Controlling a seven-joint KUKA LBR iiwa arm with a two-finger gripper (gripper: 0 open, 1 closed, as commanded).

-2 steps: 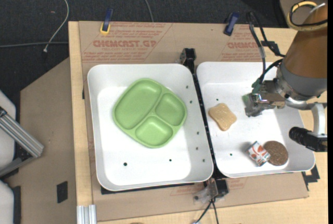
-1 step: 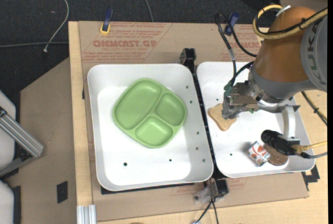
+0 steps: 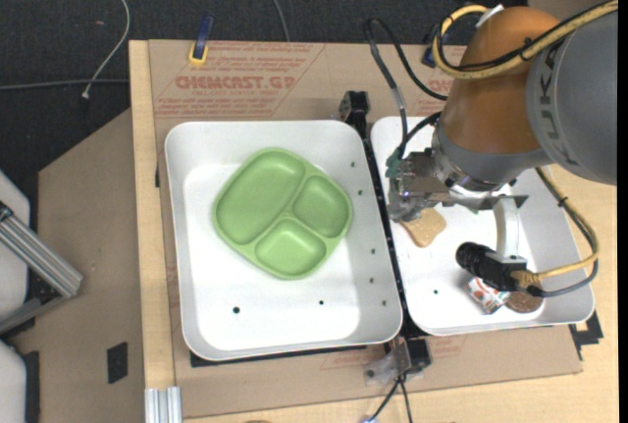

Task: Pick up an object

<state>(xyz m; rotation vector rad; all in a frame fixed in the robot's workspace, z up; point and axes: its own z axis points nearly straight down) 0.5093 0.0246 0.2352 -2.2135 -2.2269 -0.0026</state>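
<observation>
My gripper (image 3: 405, 200) hangs over the left part of the right bin (image 3: 442, 308), close to the wall between the two bins. A tan, wedge-shaped piece (image 3: 425, 231) lies on the bin floor right under and just in front of it; whether they touch I cannot tell. A small red and white object (image 3: 484, 293) rests near the bin's front right, beside a brown round thing (image 3: 526, 303). The arm's orange band and grey body hide the back of this bin.
A green three-compartment plate (image 3: 283, 211) lies in the middle of the left bin (image 3: 196, 303). Cardboard surrounds both bins, with a small blue and yellow item (image 3: 201, 36) at its far edge. Cables run behind the bench.
</observation>
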